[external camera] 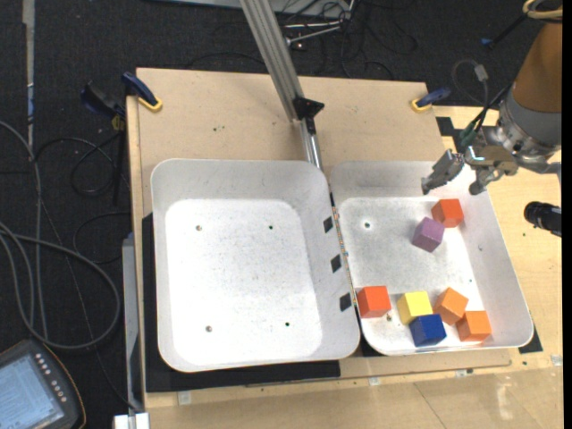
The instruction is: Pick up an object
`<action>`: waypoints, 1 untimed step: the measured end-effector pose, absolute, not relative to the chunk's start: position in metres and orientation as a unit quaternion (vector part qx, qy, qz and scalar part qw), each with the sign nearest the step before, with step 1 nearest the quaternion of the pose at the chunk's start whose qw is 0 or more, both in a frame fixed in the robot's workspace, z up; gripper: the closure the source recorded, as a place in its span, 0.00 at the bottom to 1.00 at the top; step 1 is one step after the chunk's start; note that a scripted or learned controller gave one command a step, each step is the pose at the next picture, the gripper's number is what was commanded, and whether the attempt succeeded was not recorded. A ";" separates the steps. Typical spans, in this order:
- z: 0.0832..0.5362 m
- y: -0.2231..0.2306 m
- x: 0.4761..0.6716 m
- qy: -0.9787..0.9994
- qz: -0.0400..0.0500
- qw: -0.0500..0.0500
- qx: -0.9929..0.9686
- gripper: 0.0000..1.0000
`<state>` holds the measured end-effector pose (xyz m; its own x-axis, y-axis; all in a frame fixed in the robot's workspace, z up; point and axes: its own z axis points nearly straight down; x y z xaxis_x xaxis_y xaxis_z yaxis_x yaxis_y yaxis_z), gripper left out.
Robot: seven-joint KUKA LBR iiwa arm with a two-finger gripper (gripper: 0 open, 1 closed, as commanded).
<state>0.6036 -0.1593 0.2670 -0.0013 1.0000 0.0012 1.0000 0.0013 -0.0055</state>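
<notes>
Camera view: looking down at a slant on a tan bench [223,114] that is carrying two white bins side by side.
Arm: the grey arm with its orange band [543,70] is entering from the upper right of the frame.
Gripper: the gripper [459,176] is hanging over the upper right rim of the right bin [393,186]; its two dark fingers are standing apart, so it is open, and nothing is sitting between them.
Nearest object: an orange cube [448,212] is lying just below the gripper in the frame, near it but not touching it.
Purple cube: a purple cube [428,234] is lying just beside the orange cube, to its lower left.
Lower group: along the bottom edge of the right bin, well apart from the gripper, an orange block [374,300], a yellow cube [414,307], a blue cube [428,330] and two more orange blocks [453,303] [474,325] are sitting close together.
Left bin: the left bin [241,257] is filling the centre left of the frame.
Surroundings: a metal pole [268,38] is leaning from the top of the frame down to the gap between the bins, and a screen [31,391] is showing in the lower left corner.
</notes>
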 end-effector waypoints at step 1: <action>0.270 -0.159 0.604 -0.708 0.000 0.000 -0.706 0.00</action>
<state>0.6044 -0.1592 0.2699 -0.0018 1.0000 0.0006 1.0000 0.0018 -0.0004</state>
